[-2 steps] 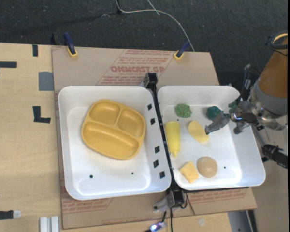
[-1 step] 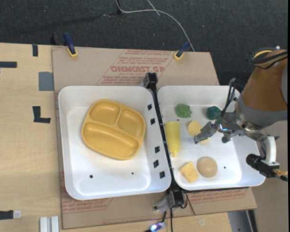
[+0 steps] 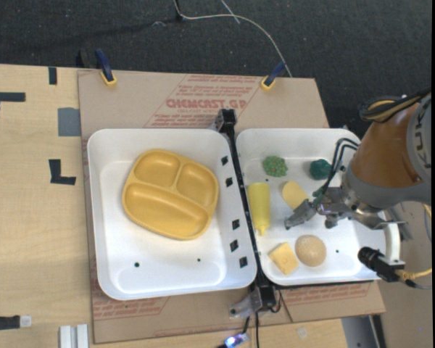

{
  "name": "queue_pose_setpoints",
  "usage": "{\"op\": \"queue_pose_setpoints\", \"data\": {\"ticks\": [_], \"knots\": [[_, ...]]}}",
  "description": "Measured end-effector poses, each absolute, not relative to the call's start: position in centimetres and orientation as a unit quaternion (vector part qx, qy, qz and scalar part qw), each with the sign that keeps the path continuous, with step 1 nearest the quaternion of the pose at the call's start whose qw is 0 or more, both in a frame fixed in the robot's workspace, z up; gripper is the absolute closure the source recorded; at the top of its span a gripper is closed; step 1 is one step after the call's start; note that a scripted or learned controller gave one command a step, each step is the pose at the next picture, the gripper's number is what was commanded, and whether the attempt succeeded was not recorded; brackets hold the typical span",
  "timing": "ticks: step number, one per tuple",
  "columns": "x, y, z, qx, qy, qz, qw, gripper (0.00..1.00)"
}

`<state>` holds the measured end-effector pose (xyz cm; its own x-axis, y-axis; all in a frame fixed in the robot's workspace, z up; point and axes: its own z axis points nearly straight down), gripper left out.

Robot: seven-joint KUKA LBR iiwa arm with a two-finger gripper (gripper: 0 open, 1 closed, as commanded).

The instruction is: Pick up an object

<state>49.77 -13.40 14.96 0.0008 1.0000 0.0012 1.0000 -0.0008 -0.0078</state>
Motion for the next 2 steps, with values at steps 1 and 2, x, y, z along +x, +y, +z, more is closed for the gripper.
{"op": "queue_pose_setpoints", "data": {"ticks": [1, 2], "knots": [[50.0, -13.2, 8.6, -0.707, -0.707, 0.0015, 0.002, 0.0], [50.0, -13.2, 9.9, -0.707, -0.708, 0.0009, 0.002, 1.0]]}}
